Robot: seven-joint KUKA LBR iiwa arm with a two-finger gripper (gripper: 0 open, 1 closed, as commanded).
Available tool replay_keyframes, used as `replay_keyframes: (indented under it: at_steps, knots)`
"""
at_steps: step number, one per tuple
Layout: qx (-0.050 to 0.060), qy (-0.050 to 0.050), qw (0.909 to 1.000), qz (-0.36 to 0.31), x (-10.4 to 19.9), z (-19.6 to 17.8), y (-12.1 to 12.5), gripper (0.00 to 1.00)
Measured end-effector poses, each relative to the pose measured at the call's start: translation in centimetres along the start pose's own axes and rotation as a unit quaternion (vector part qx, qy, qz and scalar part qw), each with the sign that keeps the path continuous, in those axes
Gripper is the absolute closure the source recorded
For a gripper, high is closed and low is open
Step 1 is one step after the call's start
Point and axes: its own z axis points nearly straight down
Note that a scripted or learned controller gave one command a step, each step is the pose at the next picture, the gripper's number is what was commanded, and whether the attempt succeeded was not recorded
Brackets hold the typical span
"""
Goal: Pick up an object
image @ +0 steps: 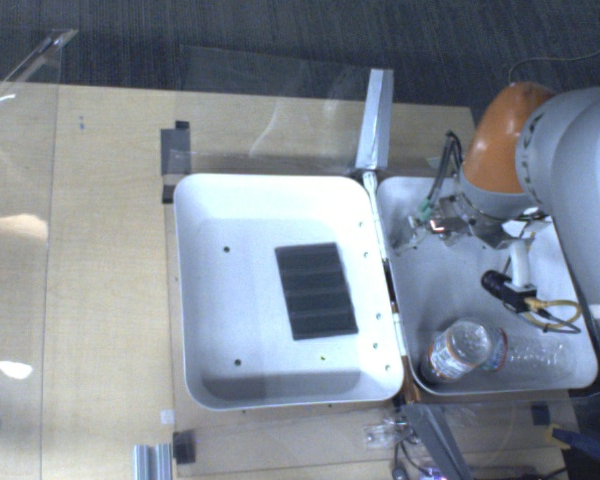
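Observation:
A black ribbed rectangular pad (317, 289) lies flat in the middle of the left bin (210, 268). A clear plastic bottle (467, 349) lies on its side near the front edge of the right bin (430, 298). My gripper (427, 224) hangs over the far left corner of the right bin, close to the wall between the two bins. It is well back from the bottle and to the right of the pad. The grey arm with its orange band (500, 148) covers the far right part of that bin.
The two bins touch along a raised divider (388, 278). A grey upright bar (376, 118) stands behind the bins at the divider. Clear plastic sheeting (20, 238) lies over the wooden bench at the left.

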Motion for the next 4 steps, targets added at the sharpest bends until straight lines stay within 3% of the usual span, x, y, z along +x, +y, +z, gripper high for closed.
replay_keyframes:
  at_steps: [1,2,3,4]
  knots:
    - [0.000,-0.002,0.9995,0.031,-4.8,-0.3,-11.2,0.00]
    - [-0.001,0.001,1.0000,0.007,0.8,-0.1,-2.5,0.00]
    - [0.002,-0.001,0.9987,0.051,-5.4,-10.5,-3.8,0.00]
    - [-0.001,-0.001,0.9996,0.029,-1.0,-0.2,-7.5,0.00]
